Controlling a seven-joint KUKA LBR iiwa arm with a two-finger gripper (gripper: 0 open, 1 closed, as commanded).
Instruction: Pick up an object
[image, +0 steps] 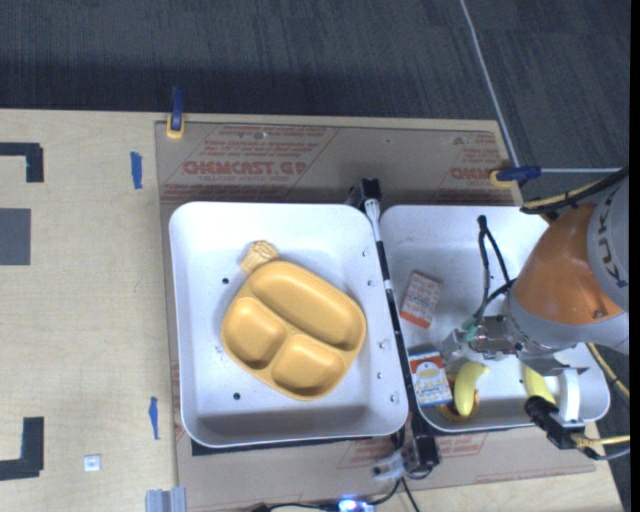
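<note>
A yellow banana lies at the front of the right bin, partly over a red-and-white packet. An orange-and-white packet lies further back near that bin's left wall. My gripper hangs low in the right bin, just behind the banana's upper end, with the grey and orange arm reaching in from the right. Nothing shows held in it. In the left bin rests a large yellow divided tray with a small tan object at its back left corner.
The two bins stand side by side on a brown cardboard sheet, with a black rail between them. The arm's body covers the right part of the right bin. A thin rod slants across the back right.
</note>
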